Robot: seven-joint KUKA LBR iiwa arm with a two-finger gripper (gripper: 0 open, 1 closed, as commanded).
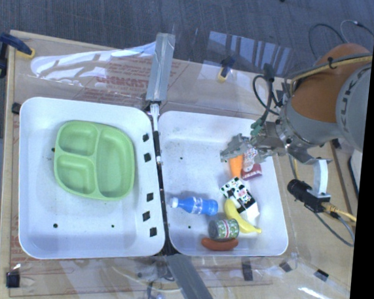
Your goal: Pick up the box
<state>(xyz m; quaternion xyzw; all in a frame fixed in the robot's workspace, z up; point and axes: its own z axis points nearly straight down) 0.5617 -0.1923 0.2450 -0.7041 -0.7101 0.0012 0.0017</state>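
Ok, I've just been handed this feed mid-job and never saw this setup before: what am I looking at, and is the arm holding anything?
This is one fixed camera looking down at a slant on a bench with two shallow white bins. The grey and orange machine at the right is the robot arm; its gripper sits low over the right bin.

The left bin has a green divided plate. The right bin has a blue bottle, a black-and-white cow-patterned box, a banana, a small can, a sausage, and orange and red items right under the gripper.

From this angle I can't tell whether anything is held. The cow-patterned box lies apart from the gripper, lower in the picture.
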